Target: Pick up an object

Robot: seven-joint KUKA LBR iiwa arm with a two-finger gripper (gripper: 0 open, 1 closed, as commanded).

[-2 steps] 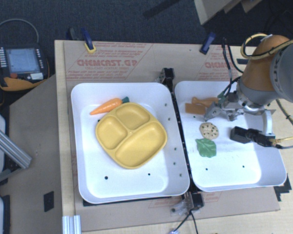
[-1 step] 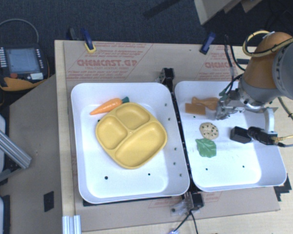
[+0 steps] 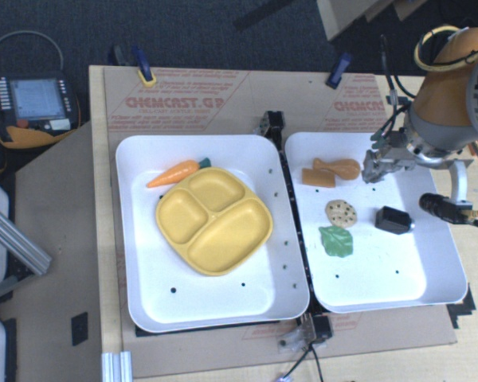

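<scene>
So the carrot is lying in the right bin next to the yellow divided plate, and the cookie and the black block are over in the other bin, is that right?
Not quite. The camera view shows the carrot in the left bin, touching the upper left rim of the yellow divided plate. The cookie and the black block are in the other bin, the right one.

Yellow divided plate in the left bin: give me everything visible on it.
The yellow three-compartment plastic-looking plate lies flat and upright near the middle of the left shallow white bin, turned at an angle to the bin's sides. Two small sections sit above one large section. All three hold nothing. An orange toy carrot lies at its upper-left rim, apparently touching.
</scene>
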